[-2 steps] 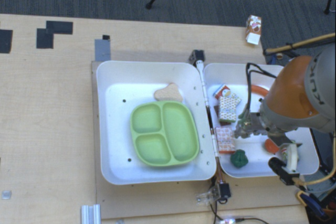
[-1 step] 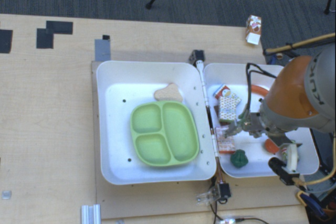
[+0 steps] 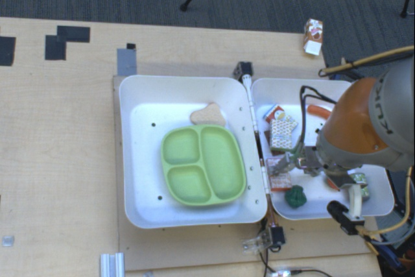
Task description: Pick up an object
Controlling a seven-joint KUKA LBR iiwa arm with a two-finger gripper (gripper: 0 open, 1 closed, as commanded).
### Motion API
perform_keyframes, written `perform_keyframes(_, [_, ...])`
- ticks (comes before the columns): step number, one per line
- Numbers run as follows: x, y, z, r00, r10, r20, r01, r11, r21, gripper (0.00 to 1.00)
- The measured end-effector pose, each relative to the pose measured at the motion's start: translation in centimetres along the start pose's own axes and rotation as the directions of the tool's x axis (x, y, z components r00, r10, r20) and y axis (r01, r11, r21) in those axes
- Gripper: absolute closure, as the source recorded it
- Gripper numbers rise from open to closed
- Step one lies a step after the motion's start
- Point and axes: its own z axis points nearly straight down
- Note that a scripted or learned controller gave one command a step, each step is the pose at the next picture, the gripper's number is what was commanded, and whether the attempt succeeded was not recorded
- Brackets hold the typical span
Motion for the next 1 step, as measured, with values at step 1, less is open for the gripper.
perform_keyframes(1, [0.13, 0.31, -1.26, 1.000, -0.003, -0.003, 0.003, 1.000, -0.006, 1.00])
